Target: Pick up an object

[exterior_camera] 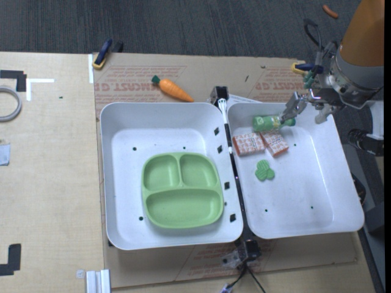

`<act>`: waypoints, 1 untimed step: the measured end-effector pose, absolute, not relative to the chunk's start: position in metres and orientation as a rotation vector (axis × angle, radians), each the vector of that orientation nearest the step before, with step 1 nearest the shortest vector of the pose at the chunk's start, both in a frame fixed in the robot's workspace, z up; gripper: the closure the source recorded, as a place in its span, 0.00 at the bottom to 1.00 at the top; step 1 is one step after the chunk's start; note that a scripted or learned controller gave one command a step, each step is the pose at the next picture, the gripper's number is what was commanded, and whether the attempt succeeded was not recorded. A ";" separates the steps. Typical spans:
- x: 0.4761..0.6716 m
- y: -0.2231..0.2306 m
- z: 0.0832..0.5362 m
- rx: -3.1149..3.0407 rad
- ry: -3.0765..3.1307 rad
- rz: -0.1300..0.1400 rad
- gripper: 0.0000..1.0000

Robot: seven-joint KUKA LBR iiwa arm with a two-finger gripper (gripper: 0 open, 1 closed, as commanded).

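gripper (289, 116) is at the right bin's (333, 215) far edge; fingers look pinched on the green can's (266, 123) right end; can seems barely off the floor; grasp apparently made, lift still left; two red-white packets (259, 143) just beside

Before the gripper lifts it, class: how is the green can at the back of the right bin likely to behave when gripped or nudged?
The green can lies on its side, so a nudge would probably roll it. Its rounded, smooth-looking body may slip between the fingers of the gripper, which is close to its right end. It looks rigid and small, so probably light.
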State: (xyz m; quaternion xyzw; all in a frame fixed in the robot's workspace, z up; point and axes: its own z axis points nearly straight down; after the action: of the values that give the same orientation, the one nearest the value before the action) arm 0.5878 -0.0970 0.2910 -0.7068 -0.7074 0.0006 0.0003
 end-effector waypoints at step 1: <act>0.600 -0.104 0.173 -1.960 -2.455 0.001 0.00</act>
State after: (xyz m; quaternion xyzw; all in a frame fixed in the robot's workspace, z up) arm 0.5997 -0.1042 0.1735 -0.6240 -0.7814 0.0003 0.0000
